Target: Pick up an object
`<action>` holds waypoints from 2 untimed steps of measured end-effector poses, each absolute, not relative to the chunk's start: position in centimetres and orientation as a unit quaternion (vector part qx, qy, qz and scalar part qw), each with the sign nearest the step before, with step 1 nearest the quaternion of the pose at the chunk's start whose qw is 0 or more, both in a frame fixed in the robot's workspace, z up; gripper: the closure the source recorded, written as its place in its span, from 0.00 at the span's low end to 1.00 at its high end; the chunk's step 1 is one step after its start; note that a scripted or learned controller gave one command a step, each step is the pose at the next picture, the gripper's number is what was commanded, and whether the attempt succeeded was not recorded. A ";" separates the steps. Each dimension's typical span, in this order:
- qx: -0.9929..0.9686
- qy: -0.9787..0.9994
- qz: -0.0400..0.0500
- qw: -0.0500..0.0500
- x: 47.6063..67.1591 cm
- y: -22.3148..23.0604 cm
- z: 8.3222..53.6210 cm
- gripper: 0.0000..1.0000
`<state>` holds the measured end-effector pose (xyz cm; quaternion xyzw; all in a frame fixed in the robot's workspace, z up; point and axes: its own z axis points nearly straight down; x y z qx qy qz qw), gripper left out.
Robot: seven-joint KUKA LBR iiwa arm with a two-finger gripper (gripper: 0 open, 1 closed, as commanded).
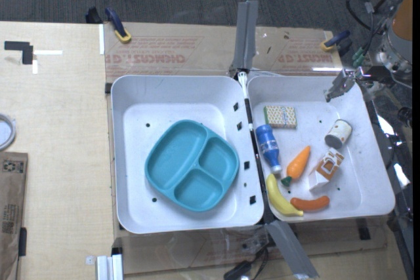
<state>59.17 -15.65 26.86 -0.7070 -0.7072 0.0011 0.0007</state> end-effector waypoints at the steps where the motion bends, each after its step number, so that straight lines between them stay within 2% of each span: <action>1: -0.703 -0.711 -0.006 -0.012 56.7 -16.8 12.0 0.00; 2: -0.659 -0.752 -0.011 -0.022 55.2 -12.8 11.2 0.00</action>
